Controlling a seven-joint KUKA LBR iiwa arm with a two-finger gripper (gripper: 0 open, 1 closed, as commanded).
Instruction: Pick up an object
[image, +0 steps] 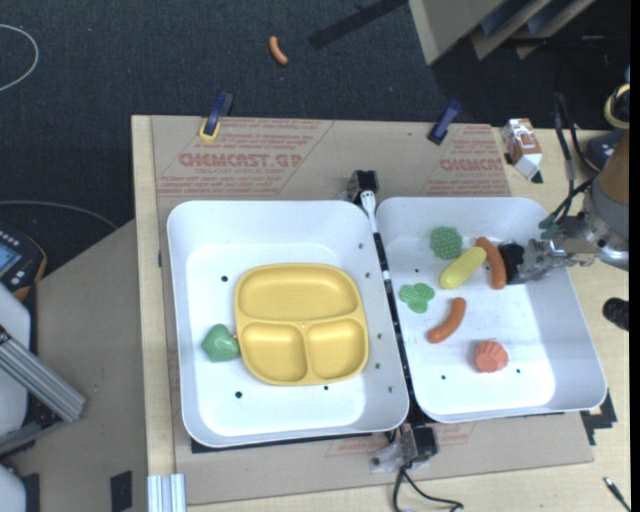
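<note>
In the left bin (190, 300), nearest to the camera, a yellow tray (300, 322) with three compartments lies flat, and a green toy (219, 343) rests just beside its left edge. Nothing here looks touched.

In the right bin (560, 370) the near things are a pink ball (490, 356) and an orange sausage (446, 320), a little apart from each other. Behind them lies a small green leaf (416, 295), then a yellow corn (462, 268) and a green broccoli (446, 241), close together.

At the far right of this bin the gripper (512, 262) is low, and a second sausage (491, 262) lies right against its dark tip. I cannot tell whether the gripper is released or clenched, or if it grasps this sausage.

I judge the task is not done: every object rests on a bin floor, nothing is lifted. What is left is a secure grip and the lift.
</note>
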